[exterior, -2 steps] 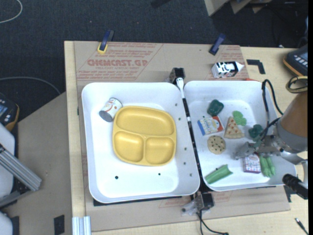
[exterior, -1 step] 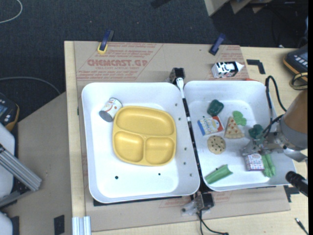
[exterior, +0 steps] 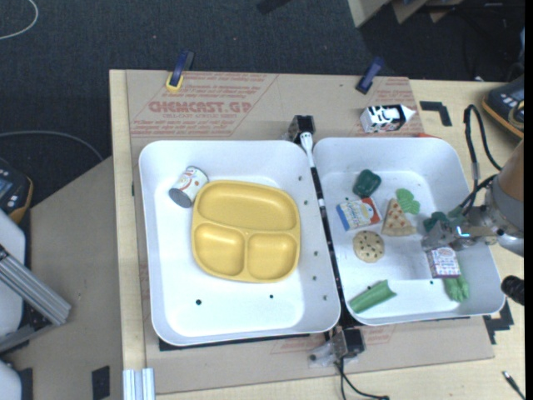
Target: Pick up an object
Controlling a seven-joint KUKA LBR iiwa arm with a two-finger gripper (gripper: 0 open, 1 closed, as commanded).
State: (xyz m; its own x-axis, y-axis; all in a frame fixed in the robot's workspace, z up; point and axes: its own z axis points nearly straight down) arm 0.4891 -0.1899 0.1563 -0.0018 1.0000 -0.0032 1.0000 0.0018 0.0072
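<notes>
My jaws (exterior: pixel 439 238) sit low over the right side of the right bin (exterior: pixel 333 161), arm coming in from the right edge. Can't tell how wide they stand, the wrist hardware blurs into the clutter there, and nothing shows clearly between them. Just below them lies a small pink-and-white packet (exterior: pixel 444 262), touching or nearly so (hard to call from this angle), and below that a green leafy piece (exterior: pixel 456 287) near the bin's lower right corner. A dark green lump (exterior: pixel 435 222) sits right at the jaws' upper left. Rest of the right bin: dark green pepper-like piece (exterior: pixel 366 182) up top, light green piece (exterior: pixel 406 200) beside it, pizza-slice wedge (exterior: pixel 397 220), blue-and-white carton (exterior: pixel 356 214), cookie (exterior: pixel 368 246) under the carton, green stick (exterior: pixel 371 296) tilted along the lower wall. Left bin (exterior: pixel 158 248) holds a yellow divided tray (exterior: pixel 246 230), three compartments, with a small can (exterior: pixel 188 186) on its side touching the tray's upper left corner. Outside the bins on the tabletop (exterior: pixel 208 107), a black-and-white carton (exterior: pixel 386 117) lies above the right bin.
</notes>
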